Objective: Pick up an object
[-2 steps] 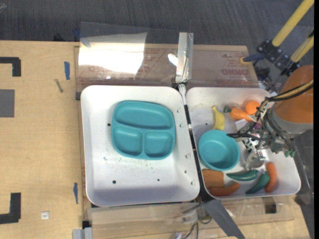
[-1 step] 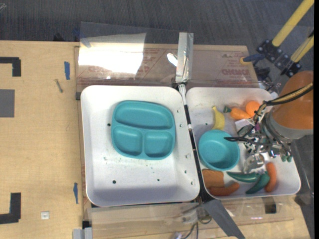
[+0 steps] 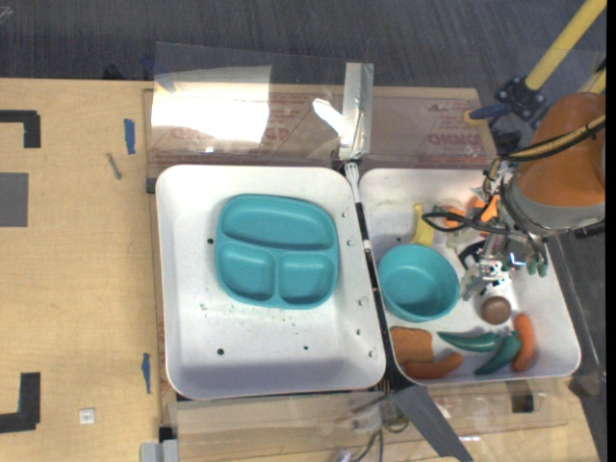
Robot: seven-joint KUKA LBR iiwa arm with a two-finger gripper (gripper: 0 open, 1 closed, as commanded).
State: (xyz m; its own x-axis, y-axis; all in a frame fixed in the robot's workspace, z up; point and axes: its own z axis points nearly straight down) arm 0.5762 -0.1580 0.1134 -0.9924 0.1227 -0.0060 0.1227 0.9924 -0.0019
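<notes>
arm low over the right bin, among the toy food

the grey arm with its orange band (image 3: 570, 152) reached in from the right and stood over the shallow white right-hand bin (image 3: 563, 349). its two-finger gripper (image 3: 491, 279) hung low, just right of the round teal plastic bowl (image 3: 418, 280) and directly above a small brown rounded object (image 3: 496, 309). whether it touched that object could not be told. cables and metal parts crowded the tool, so i could not tell whether the pincer was apart or together, and nothing could be seen between its tips.

other pieces in the same bin: a yellow piece (image 3: 426, 225) beside the upper edge of the bowl; an orange-brown lump (image 3: 412, 343) and an orange sausage-shaped piece (image 3: 433, 365) at the front left; two dark green pepper-like pieces (image 3: 486, 346) crossing each other near the front; an orange carrot-like piece (image 3: 524, 340) just right of them.

the shallow white left-hand bin (image 3: 183, 335) held a teal plastic plate with three compartments (image 3: 277, 250), lying flat near the middle. dark specks dotted that bin's floor. a clear plastic sheet (image 3: 250, 114) stood behind the bins, and the tan bench top (image 3: 67, 287) stretched away left.
</notes>
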